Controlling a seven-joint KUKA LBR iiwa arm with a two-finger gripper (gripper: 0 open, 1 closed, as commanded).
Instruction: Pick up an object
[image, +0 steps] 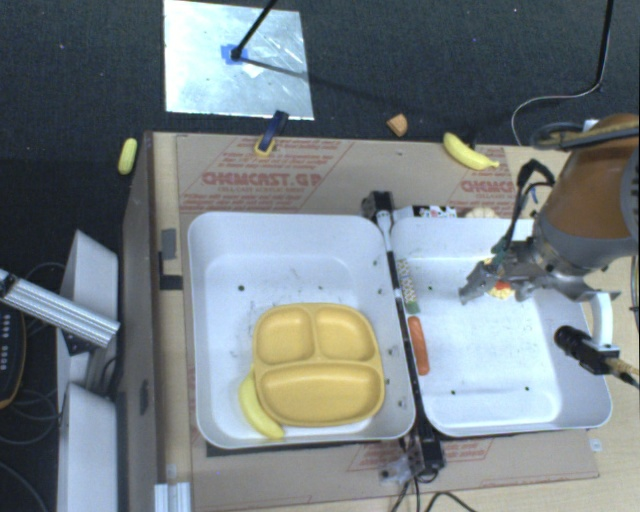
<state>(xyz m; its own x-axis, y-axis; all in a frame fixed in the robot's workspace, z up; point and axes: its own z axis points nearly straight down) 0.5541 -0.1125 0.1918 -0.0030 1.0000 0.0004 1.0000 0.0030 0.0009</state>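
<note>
My gripper (493, 291) hangs low over the upper middle of the right bin (500, 400), reaching in from the right, and it is open. A small yellow and red object (503, 291) lies on the bin floor between its spread fingers, which are not closed on it. An orange carrot-shaped piece (419, 345) lies by the right bin's left wall. In the left bin (290, 250) there is a yellow divided plate (318, 362) with a yellow banana (257, 407) tucked against its lower left edge.
A second banana (468, 152), a small brown piece (398, 124) and a yellow item (127, 155) lie outside the bins at the back. A black part on the arm (585, 347) overhangs the right bin's right side. The centre rail (400, 300) separates the bins.
</note>
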